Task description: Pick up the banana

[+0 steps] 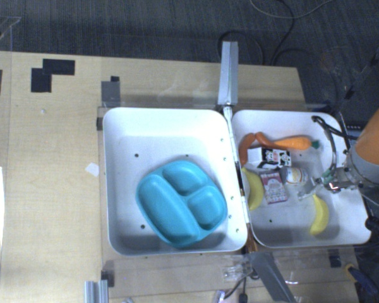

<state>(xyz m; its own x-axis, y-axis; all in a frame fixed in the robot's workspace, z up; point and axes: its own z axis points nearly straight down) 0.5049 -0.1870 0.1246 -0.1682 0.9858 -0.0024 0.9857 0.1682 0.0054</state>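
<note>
Leftward, a blue tray (181, 202) fills the left bin (117, 169). Next, the right bin (290, 229) holds a carrot (289, 143), cartons (273, 158) and two bananas (254, 190). Gripper (321, 185) hovers above the right banana (319, 215); grip unclear.

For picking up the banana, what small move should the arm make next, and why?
Probably a short descent onto the nearer banana, after shifting slightly toward the bin's front edge. The end effector sits in the right bin just above that banana's upper end, not on its middle. A second banana lies along the bin's left wall, farther off beside a small packet, so it seems the harder choice.
</note>
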